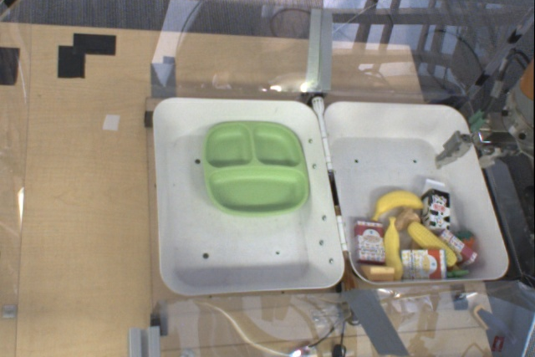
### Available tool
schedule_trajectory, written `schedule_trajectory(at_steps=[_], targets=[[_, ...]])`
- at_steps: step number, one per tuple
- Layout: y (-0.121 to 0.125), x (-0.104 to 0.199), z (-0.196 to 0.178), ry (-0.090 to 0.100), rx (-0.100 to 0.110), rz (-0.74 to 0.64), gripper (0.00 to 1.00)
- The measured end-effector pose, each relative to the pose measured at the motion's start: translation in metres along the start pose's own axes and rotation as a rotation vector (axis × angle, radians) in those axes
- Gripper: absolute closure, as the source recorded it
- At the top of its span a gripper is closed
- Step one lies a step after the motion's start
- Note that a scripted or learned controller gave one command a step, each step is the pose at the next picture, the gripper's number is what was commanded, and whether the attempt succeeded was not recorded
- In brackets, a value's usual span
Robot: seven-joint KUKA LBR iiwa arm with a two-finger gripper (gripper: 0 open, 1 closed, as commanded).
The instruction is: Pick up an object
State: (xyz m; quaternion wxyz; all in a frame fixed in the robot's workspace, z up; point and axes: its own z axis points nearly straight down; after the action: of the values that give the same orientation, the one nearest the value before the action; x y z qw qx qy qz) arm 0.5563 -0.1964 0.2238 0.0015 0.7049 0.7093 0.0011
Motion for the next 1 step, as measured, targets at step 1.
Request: schedule_trajectory(at_steps=[1], targets=[[0.0312, 0.0449, 0.1177, 0.001, 0.001, 0.018, 0.0]])
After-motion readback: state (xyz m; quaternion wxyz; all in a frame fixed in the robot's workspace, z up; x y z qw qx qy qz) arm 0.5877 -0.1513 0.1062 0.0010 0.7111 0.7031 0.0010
